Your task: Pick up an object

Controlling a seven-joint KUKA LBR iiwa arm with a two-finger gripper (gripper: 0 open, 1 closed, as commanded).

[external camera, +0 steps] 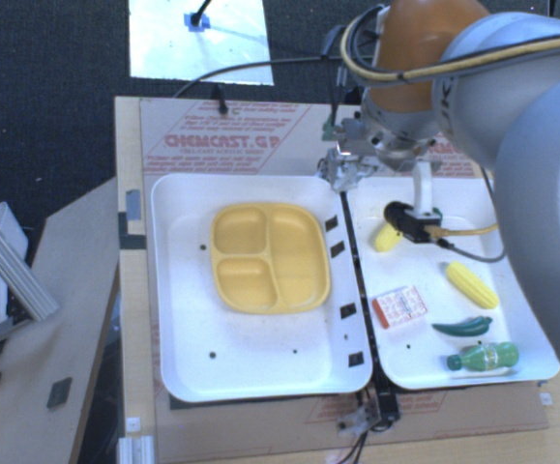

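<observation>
The gripper [342, 169] hangs over the far end of the seam where the two white bins meet, just above their back rims. From this slant I cannot tell whether it is open or closed, and nothing shows in its grasp. The grey arm [521, 114] crosses in from the right over the far corner of the right bin [410, 269]. The left bin [178, 288] holds a yellow divided plate [270, 257] lying flat near its middle, closer to the seam than to the outer wall. In the right bin a small yellow piece [386, 238] lies nearest the gripper, by the seam. A corn cob [472, 284] lies toward the outer side, and a red-and-white packet [399, 306] sits flat between them, nearer the front. A green chili pepper [463, 327] lies just before the packet and corn, and a green bottle [483, 357] lies on its side by the front rim. Both bins rest on a cardboard sheet [231, 133] with red lettering on the counter [86, 259].
</observation>
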